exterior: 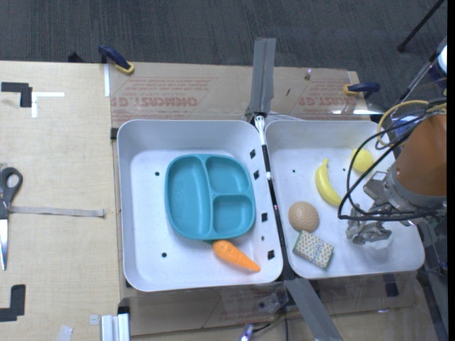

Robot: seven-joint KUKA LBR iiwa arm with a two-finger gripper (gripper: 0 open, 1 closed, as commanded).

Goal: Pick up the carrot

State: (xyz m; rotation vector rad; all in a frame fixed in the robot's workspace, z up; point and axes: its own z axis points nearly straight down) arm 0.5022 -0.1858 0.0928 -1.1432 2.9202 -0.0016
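Lying in your left bin (135,190), the carrot (236,256) is sitting just below the teal tray (210,196), its narrow end pointing lower right. Your pincer (368,234) is hovering over the right bin (405,261); I cannot tell its state.

A robotics lab or test bench, judging by two white bins (135,212) clamped side by side on a plywood bench (57,176) with cardboard (178,91) taped beneath, blue spring clamps (115,57), scissors (7,197), and dark office carpet (178,13) beyond.

Cardboard sheet (170,94), mirrored print, "CHEMICAL GU…"
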